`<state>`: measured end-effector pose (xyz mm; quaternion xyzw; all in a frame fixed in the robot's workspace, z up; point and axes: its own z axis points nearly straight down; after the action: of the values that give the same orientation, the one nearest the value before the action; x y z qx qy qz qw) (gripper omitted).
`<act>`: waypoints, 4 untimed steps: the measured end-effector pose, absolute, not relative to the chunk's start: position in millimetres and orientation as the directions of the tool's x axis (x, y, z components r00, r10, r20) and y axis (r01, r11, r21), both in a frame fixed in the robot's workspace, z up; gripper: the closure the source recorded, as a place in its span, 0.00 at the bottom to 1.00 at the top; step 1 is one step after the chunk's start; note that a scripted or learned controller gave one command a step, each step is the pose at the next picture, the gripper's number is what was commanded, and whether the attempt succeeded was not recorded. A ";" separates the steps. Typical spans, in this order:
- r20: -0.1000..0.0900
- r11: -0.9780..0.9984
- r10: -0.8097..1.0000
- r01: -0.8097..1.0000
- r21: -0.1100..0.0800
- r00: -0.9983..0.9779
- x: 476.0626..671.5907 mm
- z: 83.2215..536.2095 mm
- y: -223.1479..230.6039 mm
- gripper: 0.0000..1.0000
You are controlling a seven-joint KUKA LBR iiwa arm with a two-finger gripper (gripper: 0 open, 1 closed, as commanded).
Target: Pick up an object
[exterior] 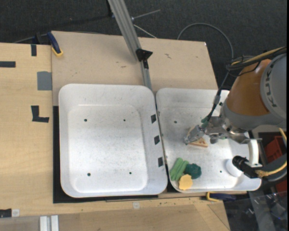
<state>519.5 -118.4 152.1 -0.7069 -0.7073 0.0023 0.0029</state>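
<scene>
My gripper [196,134] is low in the right bin [183,100], near its middle, right over a small tan wedge-shaped object [199,143]. The tan piece lies on the bin floor just under the fingertips; whether they touch it I cannot tell. At the bin's front edge lie a green ridged object [178,169], a dark green lump [194,170] and a yellow piece [185,182], close together and apart from the gripper. A white object [230,167] rests at the front right, beside the arm.
The left bin [67,100] sits beside the right one, with black clips along the shared wall [156,139]. A metal pole [127,25] slants in from the top. The arm's orange band [248,93] and cables crowd the right bin's right side.
</scene>
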 end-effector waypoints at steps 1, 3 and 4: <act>0.002 0.000 1.000 1.000 -0.009 0.000 509.6 93.3 -111.8 0.00; 0.001 0.001 1.000 1.000 -0.003 -0.001 509.3 99.3 -111.1 1.00; 0.000 0.002 1.000 1.000 0.003 -0.002 518.9 148.2 -105.8 1.00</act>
<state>518.9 -105.8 148.2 -0.7063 -0.7079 -0.0009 -0.0012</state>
